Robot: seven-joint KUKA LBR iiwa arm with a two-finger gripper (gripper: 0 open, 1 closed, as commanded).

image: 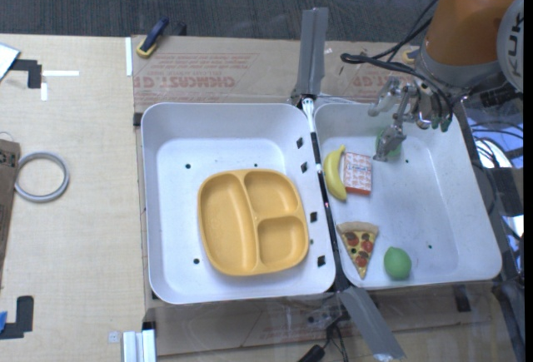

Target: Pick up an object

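Where cardboard (218,69) shows behind bins, mirrored red print unreadable.

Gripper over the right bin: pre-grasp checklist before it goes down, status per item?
1. Gripper above right bin, nothing between its fingers: ok.
2. Nearest target, red-and-white box, unobstructed from above: ok.
3. Box clear of banana: not ok, they look touching.
4. Pizza slice and green ball out of the descent path: ok.
5. Finger opening wide enough for the box: cannot tell.
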